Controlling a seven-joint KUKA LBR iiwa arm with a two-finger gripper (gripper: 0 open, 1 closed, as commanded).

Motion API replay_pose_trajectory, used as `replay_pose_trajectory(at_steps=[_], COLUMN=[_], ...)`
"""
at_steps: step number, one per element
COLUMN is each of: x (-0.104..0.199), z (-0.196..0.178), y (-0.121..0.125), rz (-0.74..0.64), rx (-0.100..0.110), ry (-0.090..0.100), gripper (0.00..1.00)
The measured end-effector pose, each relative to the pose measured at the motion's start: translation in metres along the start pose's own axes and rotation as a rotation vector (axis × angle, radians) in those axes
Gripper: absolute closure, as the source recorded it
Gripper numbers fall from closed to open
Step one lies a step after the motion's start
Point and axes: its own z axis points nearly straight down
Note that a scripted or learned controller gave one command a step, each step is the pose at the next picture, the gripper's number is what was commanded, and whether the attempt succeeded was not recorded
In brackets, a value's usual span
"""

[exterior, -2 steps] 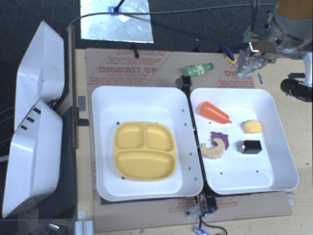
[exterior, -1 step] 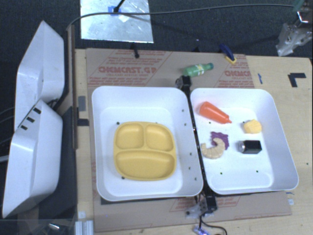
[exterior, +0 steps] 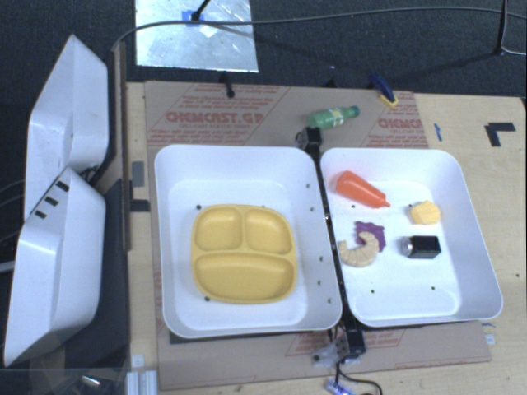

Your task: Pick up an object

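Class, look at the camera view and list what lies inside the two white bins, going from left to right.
Yellow divided plate → orange carrot → curled tan and purple piece → black block. The yellow chunk shares the block's span, so its place is left out.

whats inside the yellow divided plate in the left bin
Nothing visible: the yellow plate shows three bare compartments. It covers part of the left bin floor, so whatever lies beneath it cannot be seen.
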Motion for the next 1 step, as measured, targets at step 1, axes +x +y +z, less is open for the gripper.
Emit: replay_pose_trajectory(at_steps=[1], x=[0.0195], z=[0.0031], y=[0.0314], rz=[0.001], rx=[0.005], ry=[0.002], gripper=[1.0])
